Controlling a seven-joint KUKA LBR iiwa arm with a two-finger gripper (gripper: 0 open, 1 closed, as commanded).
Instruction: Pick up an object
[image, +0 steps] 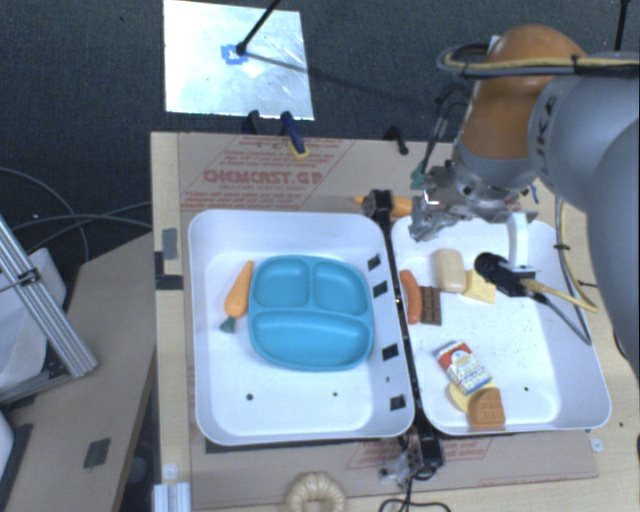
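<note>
Over the far left corner of the right bin (585, 400), the end effector (430, 222) hangs above the bin floor; whether it is released or clenched I cannot tell, and nothing visibly sits in its grip. Candidates lie just near of it: a pale bread roll (449, 269), a hot dog (410, 295) beside a brown bar (431, 305), and, nearer, a small carton (465, 367). The left bin (215, 400) holds a blue divided plate (308, 311) and a carrot (238, 289). By my reading, nothing has been lifted yet; descent, grasp and raise remain.
</note>
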